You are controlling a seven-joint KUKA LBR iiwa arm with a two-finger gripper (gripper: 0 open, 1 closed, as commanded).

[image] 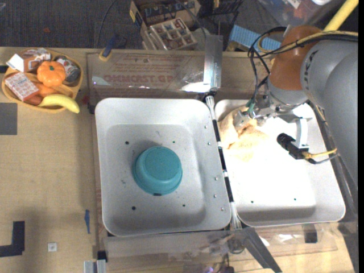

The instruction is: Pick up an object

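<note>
We note no legible writing. The tool (250, 117) sits right of centre, over the right bin (284, 203), touching a pale object (244, 138); its grip state is indeterminate. Table (40, 169) is tan.

Robot lab, white bins (108, 118), cables (267, 44)

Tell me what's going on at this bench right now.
A grey KUKA arm reaches in from the right, with its gripper low over the upper left corner of the right bin. It sits right at a pale, yellowish object lying there, which is too washed out to identify. Nothing is visibly lifted yet. The left bin holds a teal bowl, upside down and untouched. A dish of toy food sits at the far left of the bench.
</note>
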